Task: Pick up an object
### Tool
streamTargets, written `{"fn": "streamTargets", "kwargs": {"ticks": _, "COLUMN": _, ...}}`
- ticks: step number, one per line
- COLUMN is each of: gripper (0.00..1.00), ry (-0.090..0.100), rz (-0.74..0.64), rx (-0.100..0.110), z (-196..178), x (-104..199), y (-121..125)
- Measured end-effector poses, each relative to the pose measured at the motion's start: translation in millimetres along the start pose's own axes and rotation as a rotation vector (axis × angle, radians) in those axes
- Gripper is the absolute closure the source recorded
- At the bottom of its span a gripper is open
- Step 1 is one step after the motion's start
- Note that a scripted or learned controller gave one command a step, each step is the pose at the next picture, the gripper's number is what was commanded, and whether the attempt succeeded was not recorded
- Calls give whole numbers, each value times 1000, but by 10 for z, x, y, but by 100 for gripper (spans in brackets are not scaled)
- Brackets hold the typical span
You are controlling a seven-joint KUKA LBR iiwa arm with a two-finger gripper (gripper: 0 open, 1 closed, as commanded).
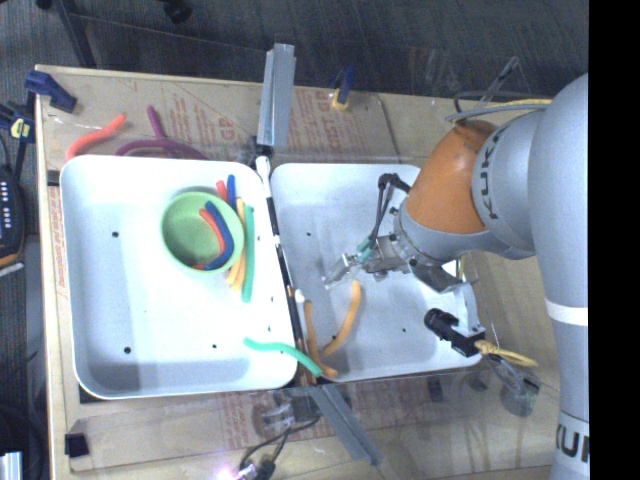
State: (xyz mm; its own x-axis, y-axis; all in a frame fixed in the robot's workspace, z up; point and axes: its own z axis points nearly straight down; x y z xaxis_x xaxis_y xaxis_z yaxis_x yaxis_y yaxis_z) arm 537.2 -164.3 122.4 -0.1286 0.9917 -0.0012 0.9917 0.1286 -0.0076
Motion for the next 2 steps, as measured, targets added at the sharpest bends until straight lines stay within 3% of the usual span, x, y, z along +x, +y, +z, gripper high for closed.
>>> {"fn": "streamTargets", "kwargs": {"ticks": 1, "gripper": 0, "ry": 1, "rz": -34, "rx": -4, "z": 310, "x": 100, "y": -151}}
{"fn": "streamTargets", "kwargs": {"ticks": 2, "gripper": 100, "ry": -9, "rz": -36, "rx": -8, "z": 194, "x": 55, "y": -140}}
